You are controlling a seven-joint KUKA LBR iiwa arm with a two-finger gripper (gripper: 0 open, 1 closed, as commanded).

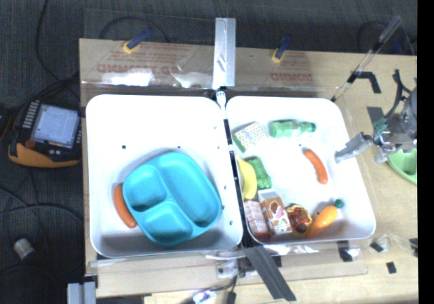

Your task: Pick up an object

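The right bin holds several toy foods. A green bottle and a patterned white packet lie at the back, with an orange sausage in the middle. A banana and a green leafy piece lie along the left wall. A small carton, a dark red item and a carrot crowd the front. My gripper sits at the bin's right rim, outside and above it, holding nothing that I can see.
The left bin holds a blue compartment plate with another orange sausage beside it. A green bowl stands on the bench right of the bins. A divider wall separates the two bins.
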